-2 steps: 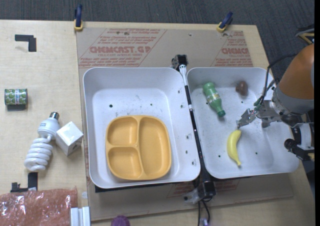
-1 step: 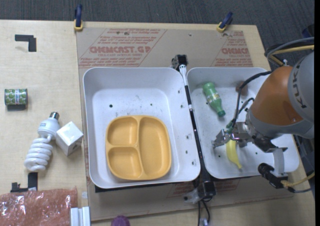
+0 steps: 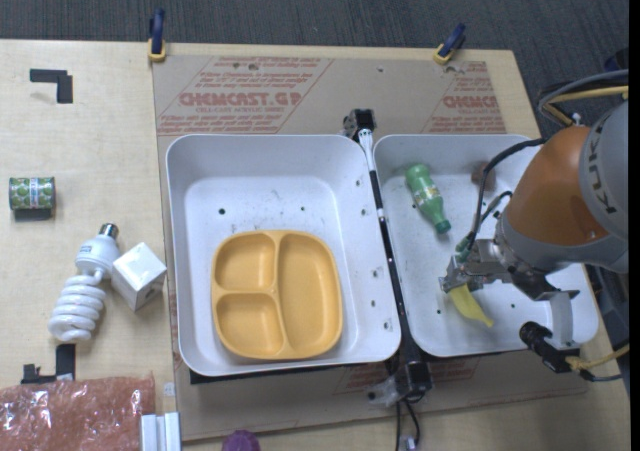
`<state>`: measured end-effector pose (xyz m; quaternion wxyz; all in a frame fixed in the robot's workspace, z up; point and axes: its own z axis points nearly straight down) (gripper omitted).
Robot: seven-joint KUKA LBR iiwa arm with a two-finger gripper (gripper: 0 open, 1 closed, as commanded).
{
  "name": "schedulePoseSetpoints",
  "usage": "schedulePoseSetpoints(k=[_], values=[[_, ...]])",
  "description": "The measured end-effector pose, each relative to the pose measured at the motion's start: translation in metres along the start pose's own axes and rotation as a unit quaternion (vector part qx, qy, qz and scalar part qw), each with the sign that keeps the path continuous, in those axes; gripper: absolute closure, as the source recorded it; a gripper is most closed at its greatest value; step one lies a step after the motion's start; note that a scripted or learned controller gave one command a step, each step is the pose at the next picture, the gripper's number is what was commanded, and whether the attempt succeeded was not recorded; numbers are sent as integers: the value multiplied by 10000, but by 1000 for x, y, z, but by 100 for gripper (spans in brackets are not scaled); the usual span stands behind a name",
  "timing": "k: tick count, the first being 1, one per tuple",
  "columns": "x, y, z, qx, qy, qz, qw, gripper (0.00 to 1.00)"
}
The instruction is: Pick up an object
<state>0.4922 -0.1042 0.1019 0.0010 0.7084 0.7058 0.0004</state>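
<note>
**Operator:** Camera view has the arm in from the right, its orange band above the right bin (image 3: 420, 334) and the wrist bent down toward the bin floor. The pincer (image 3: 466, 277) sits low, right at the upper end of a yellow object (image 3: 470, 305) that lies flat on the white floor, looking like a small banana.

**Colleague:** Is it gripping that?

**Operator:** I can't tell. The fingers are small and dark against the wrist hardware, so whether they are spread or pinched is beyond me, and I see nothing clearly between them. I'd judge the yellow object is the target, since the tool is lined up over it.

**Colleague:** Anything else within reach?

**Operator:** A green bottle (image 3: 428, 196) lies on its side further up the same bin, well apart from the pincer. The left bin (image 3: 190, 239) holds a yellow divided plate (image 3: 277, 293), probably too broad and flat for a two-finger grasp. On the surface outside the bins lie a spiral bulb (image 3: 82, 291), a white cube (image 3: 139, 275) and a small can (image 3: 31, 195), out of play.
</note>
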Motion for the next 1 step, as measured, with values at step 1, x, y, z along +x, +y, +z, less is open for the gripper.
schedulePoseSetpoints(k=[1], values=[[76, -14, -90, 3, 1, -19, 10000, 100]])
